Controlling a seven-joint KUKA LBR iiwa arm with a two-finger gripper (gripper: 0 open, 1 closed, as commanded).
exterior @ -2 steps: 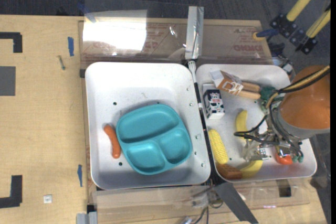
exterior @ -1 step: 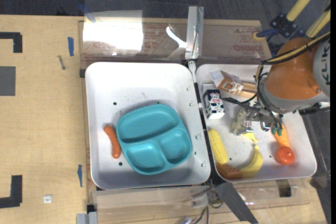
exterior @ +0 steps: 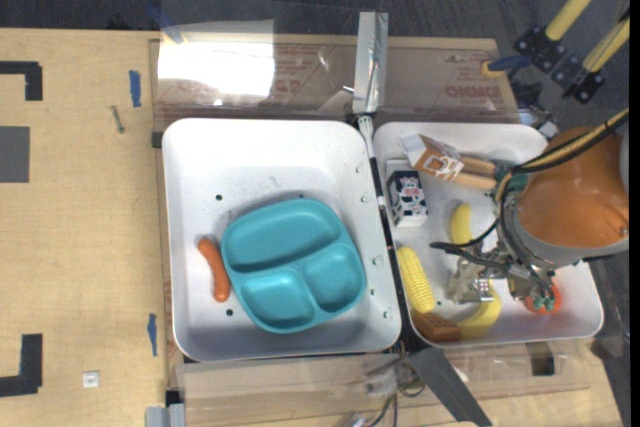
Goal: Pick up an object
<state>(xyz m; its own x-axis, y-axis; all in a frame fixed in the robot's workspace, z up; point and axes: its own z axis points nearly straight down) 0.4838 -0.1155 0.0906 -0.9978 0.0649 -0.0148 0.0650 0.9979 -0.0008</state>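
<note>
My gripper (exterior: 472, 283) is low in the right bin (exterior: 580, 320), under the orange-banded wrist (exterior: 575, 200). It sits over the middle of a yellow banana (exterior: 461, 221), whose other end (exterior: 487, 315) shows below it. A corn cob (exterior: 416, 279) lies just left of the gripper. A brown roll (exterior: 437, 326) rests at the bin's front wall. A red and green item (exterior: 541, 299) lies right of the gripper, partly hidden by the wrist.
A small printed carton (exterior: 407, 195) and a brown box (exterior: 440, 161) with a tan stick (exterior: 478, 181) lie at the back of the right bin. The left bin (exterior: 200, 155) holds a teal divided plate (exterior: 292, 263) and an orange sausage (exterior: 214, 269).
</note>
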